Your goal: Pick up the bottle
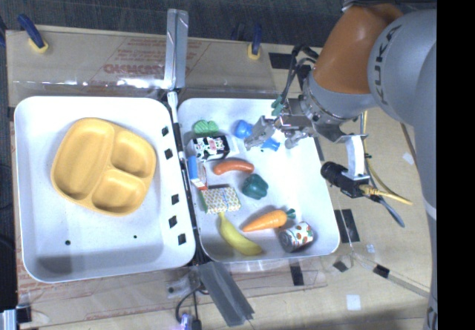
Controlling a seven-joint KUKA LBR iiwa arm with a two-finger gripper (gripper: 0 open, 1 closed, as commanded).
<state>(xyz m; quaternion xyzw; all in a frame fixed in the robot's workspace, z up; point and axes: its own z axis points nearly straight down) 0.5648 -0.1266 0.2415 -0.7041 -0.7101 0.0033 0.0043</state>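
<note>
Camera view: gripper (273, 133) sits low over the upper middle of the right bin (315, 195), right at a small blue bottle (245, 129) lying near the bin's top edge; can't tell whether it's apart, together or clamped on anything. Same bin: sausage (233, 167), carrot (263, 221), banana (237, 238). Left bin (30, 195) carries a yellow tray (104, 165).

- Yellow divided tray (104, 165) in left bin (30, 173).
- In right bin (315, 195): banana (237, 237) along near edge, carrot (265, 221) just above it, red sausage (233, 167), dark green pepper (254, 186), patterned can (297, 236) at near right corner.
</note>
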